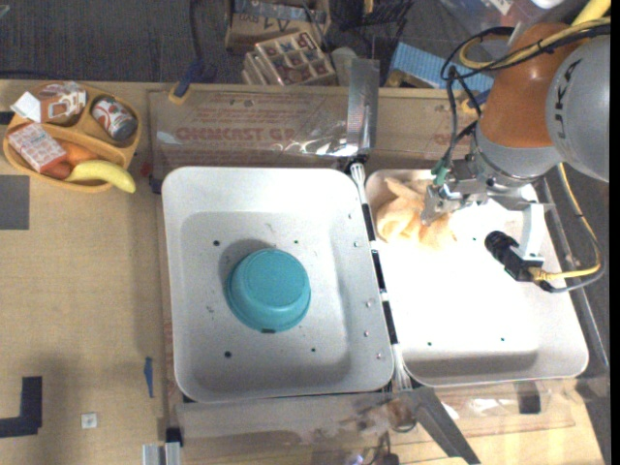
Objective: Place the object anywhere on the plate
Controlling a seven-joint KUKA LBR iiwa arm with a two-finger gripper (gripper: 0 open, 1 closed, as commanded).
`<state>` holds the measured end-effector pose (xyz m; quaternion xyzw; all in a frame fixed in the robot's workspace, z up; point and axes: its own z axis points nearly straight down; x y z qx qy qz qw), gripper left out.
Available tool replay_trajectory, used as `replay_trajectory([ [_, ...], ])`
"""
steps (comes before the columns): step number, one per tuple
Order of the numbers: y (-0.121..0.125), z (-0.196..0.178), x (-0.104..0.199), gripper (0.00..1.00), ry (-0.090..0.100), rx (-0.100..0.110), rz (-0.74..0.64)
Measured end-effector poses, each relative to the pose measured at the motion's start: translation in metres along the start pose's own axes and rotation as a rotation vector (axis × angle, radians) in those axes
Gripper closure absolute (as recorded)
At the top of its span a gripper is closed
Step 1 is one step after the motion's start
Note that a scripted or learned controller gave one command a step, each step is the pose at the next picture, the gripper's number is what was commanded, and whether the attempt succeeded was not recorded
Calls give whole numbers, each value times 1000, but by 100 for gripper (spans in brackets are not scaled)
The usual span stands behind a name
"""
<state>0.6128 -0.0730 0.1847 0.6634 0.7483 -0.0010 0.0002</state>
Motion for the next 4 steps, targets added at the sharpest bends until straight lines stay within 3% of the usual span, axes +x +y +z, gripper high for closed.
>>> replay_trajectory([
  [1,1,-40,0,100,0,-3,-1],
  [4,-12,-39,126,100,0,-4,-1189],
])
